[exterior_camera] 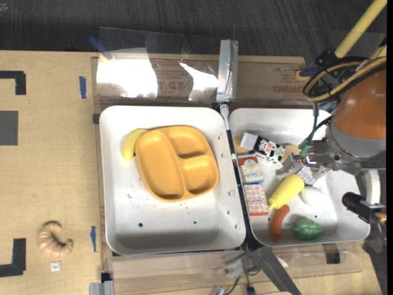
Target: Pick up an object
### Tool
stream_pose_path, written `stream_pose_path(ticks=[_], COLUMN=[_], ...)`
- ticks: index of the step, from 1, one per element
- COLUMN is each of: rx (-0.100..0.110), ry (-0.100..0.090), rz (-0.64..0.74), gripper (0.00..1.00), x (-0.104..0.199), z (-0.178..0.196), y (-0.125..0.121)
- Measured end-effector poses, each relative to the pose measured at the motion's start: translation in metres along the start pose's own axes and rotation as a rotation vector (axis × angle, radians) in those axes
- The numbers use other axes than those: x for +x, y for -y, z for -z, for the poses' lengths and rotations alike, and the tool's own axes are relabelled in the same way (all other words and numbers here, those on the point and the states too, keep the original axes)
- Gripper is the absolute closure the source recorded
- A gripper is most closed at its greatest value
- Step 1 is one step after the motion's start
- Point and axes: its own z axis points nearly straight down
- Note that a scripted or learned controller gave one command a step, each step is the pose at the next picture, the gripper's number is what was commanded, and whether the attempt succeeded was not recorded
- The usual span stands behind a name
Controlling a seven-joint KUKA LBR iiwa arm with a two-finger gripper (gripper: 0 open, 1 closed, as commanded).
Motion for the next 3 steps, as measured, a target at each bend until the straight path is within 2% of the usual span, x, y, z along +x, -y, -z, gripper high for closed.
stream_pose_path(ticks=[1,2,3], rx=[-0.011,-0.005,-0.006], ry=[0.004,0.004,0.001], rz=[0.034,0.030,-0.139], gripper=[0.00,1.00,1.00], x=[-0.006,-0.006,0.052], z=[-0.101,-0.096,0.017], y=[0.018,0.019,-0.008])
